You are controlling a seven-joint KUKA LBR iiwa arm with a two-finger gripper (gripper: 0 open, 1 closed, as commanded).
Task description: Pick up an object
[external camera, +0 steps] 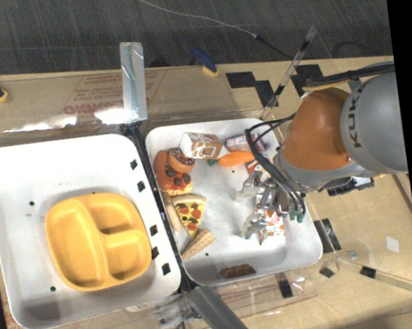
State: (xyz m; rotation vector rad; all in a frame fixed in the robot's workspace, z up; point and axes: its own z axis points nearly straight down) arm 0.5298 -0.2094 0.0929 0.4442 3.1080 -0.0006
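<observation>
Low over the right bin [307, 248], the arm [338, 139] points its tool [266, 208] down.

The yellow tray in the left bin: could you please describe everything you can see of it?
The yellow tray looks like moulded plastic, with rounded corners and a raised rim. Ridges split it into three compartments: one long one on the left, two smaller ones on the right. It lies flat and right side up, slightly turned, on the floor of the left bin, with nothing seen in it. It touches only the bin floor.

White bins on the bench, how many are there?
2. The left bin holds a yellow divided tray; the right bin beside it holds toy food under the gripper.
</observation>
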